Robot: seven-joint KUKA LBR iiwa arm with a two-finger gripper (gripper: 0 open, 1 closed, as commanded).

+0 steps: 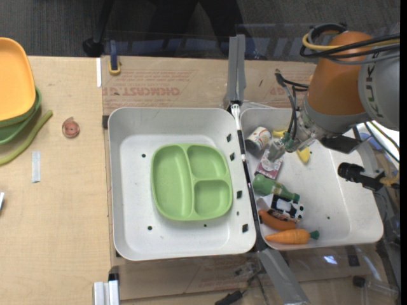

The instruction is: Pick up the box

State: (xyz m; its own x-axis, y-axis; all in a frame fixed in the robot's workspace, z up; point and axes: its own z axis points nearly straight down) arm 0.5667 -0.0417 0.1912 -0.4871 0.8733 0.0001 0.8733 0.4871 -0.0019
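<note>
The box (269, 166) is a small pink and white carton that lies near the left side of the right bin (346, 221). My gripper (282, 147) hangs low over the back of that bin, just above and to the right of the box's far end. Whether it touches the box is hidden by the wrist. The grey arm with its orange band (337, 68) reaches in from the right.
Around the box lie a white can (257, 138), a yellow piece (304, 152), a green bottle (268, 185), a black and white toy (285, 206) and two carrots (289, 236). A green divided plate (191, 182) sits in the left bin (127, 170).
</note>
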